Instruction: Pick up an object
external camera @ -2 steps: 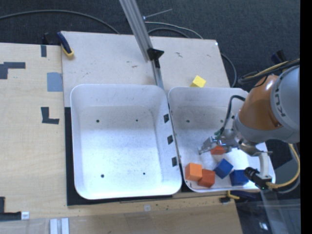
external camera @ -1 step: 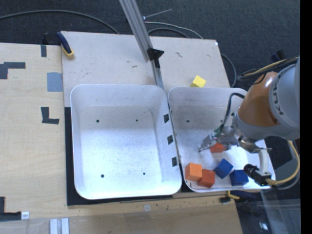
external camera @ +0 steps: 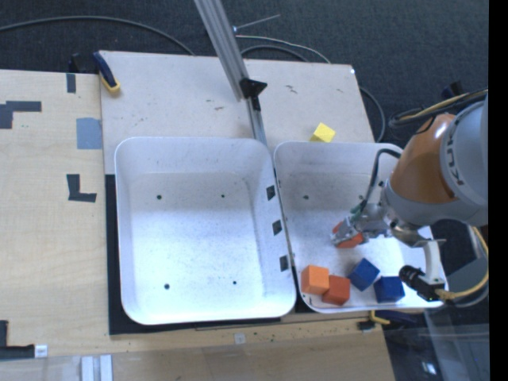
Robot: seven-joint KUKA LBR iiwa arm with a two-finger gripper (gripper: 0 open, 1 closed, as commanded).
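Camera view shows the gripper (external camera: pixel 349 232) low in the right bin (external camera: pixel 317 165), its fingers apparently closed on a small red-orange object (external camera: pixel 346 240). Near it lie an orange block (external camera: pixel 316 277), a darker orange block (external camera: pixel 336 290) and two blue blocks (external camera: pixel 364 274). They look light, stiff, matte and flat-sided, best pinched across opposite faces.

Grey arm reaching in from right, gripper (external camera: pixel 350 232) low, pointing left.

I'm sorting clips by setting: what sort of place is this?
Most likely a robotics lab's test bench: a grey arm reaches into one of two white bins holding coloured blocks, with loose cables on dark carpet and tape marks on the plywood bench.
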